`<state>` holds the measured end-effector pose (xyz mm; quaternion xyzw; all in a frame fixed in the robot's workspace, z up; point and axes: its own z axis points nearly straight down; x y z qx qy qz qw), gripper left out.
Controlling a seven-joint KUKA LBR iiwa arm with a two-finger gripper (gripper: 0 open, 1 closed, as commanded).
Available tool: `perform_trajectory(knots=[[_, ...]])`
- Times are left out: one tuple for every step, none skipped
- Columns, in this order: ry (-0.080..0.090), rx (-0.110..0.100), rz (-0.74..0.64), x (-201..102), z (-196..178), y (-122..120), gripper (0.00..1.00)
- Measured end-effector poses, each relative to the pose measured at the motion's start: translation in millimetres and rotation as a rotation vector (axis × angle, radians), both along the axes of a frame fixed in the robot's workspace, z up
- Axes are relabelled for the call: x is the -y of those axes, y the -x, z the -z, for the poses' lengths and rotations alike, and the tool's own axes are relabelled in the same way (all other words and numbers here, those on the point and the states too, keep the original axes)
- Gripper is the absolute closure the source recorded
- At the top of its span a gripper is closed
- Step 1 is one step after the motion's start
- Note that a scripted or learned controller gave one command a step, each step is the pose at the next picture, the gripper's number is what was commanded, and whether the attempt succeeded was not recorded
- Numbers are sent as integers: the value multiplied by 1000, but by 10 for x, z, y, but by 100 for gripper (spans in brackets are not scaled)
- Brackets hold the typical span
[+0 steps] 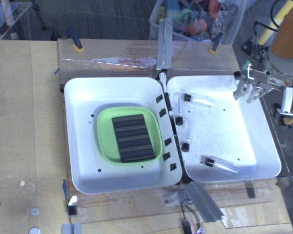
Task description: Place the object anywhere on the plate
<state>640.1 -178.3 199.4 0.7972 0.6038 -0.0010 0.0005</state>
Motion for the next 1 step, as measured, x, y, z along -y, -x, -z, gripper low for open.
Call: perform_trajectory(knots=[[0,0,0,0,-2,-1,0]])
